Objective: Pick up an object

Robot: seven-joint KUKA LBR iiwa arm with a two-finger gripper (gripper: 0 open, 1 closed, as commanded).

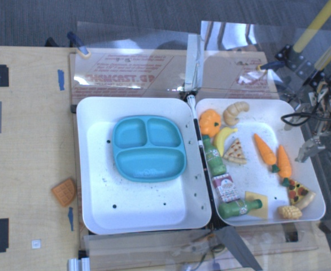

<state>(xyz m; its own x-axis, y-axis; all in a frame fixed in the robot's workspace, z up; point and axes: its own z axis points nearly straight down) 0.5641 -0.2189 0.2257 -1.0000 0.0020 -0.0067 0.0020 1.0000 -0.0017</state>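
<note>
- Two carrots (272, 155) are seen lying clear of neighbours in the right bin (318, 208).
- The claw (311, 149) is parked at that bin's right rim; its state cannot be told.
- A centred descent is advised.

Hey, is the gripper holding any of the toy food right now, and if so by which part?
Nothing is held. The gripper hangs at the right bin's right edge, with nothing between its fingers; the nearest carrot lies apart from it.
</note>
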